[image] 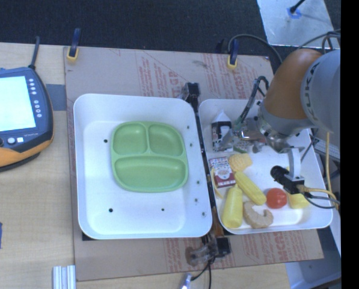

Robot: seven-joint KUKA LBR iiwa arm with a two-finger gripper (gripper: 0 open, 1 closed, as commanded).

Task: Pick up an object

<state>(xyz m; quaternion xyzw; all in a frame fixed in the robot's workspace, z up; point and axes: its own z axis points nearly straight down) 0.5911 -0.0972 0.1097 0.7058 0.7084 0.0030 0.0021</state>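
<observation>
Wooden bench (23,221) carries a brown cardboard sheet (137,71) clamped at its far edge, probably so the bins don't slide. The shallow white left bin (83,161) holds just a pale green three-compartment plastic plate (148,156), flat at its middle. The shallow white right bin (323,221) holds all the toy food, so any pick target is there. The grey arm with the orange band (299,95) reaches in over the right bin's far right part, wrist bent down and toward the bin's far left corner. A grey and orange teach pendant with a pale screen (14,116) is parked at the bench's left edge, out of the work area. Food is bunched along the right bin's near left side: a yellow plastic corn cob (250,186) lying at a slant, a yellow rounded bottle-like piece (231,206) just beside it at the near edge, a tan bread-like slice (257,215) touching both, a small red and white carton (222,171) against the left wall, a red toy tomato (276,198), and a small yellow block (297,200) next to it. The metal two-finger gripper (227,136) hangs low at the far left corner, just beyond the carton; open or closed can't be told, and nothing seen in its hold. Nearest likely target: the carton.
</observation>
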